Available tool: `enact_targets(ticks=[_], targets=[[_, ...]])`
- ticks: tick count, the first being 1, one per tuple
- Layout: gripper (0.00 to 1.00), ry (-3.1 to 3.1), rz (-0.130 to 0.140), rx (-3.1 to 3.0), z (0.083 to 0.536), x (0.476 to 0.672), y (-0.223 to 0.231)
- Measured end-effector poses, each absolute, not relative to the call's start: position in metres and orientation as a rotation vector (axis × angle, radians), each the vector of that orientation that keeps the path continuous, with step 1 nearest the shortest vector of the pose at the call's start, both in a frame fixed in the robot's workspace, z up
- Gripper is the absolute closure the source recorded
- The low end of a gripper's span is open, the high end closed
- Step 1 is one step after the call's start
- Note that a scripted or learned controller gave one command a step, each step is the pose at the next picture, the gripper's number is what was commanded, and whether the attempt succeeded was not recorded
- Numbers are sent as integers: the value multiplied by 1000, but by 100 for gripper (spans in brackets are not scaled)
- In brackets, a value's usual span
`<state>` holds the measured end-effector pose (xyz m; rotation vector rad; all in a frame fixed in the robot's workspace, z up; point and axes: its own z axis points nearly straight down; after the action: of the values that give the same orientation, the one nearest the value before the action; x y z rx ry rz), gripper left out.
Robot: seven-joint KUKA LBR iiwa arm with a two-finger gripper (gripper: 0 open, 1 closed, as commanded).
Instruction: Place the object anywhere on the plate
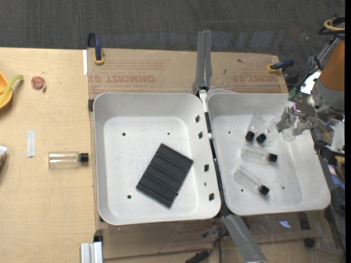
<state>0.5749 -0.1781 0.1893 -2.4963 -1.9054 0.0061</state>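
Note:
A dark ribbed rectangular plate [165, 175] lies at a slant on the floor of the left bin [109, 114]. Several clear vials with black caps lie in the right bin [312, 201]: two close together near its middle [256, 129], one below them [259, 156], and one nearer the front [250, 180]. My gripper [292, 126] hangs over the right bin's far right part, to the right of the paired vials and far from the plate. Something pale and translucent sits at its tip, too unclear to name.
On the wooden bench left of the bins lie another clear vial [66, 158], a small white strip [30, 144], a brown disc [37, 82] and a yellow object [4, 90] at the edge. Clamps [95, 49] hold the cardboard behind the bins.

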Motion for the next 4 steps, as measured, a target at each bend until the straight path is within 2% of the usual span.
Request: enact_targets(ticks=[1, 2, 3, 4], targets=[[100, -2050, 4, -2381, 185, 656, -192], [100, -2148, 4, -2293, 393, 659, -176], [100, -2357, 4, -2074, 257, 579, -136], [100, -2460, 4, -1950, 198, 555, -63]])
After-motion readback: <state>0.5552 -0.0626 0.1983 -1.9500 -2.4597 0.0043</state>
